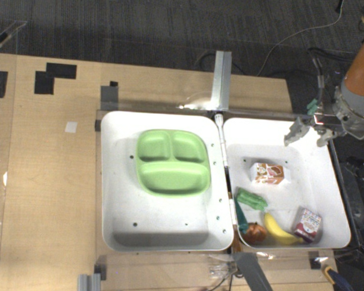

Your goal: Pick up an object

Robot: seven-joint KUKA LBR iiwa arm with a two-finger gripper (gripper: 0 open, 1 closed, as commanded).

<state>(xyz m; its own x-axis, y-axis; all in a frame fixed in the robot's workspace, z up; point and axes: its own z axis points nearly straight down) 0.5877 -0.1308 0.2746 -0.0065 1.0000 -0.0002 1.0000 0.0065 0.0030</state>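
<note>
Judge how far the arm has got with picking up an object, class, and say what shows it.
Done: nothing lifted yet; the packet, green item, banana, apple and box all lie in the right bin. In hand: the gripper hangs open at that bin's far right corner, with nothing between its fingers. Left: choosing an object, descending, closing and lifting. The green tray sits in the left bin.
</note>
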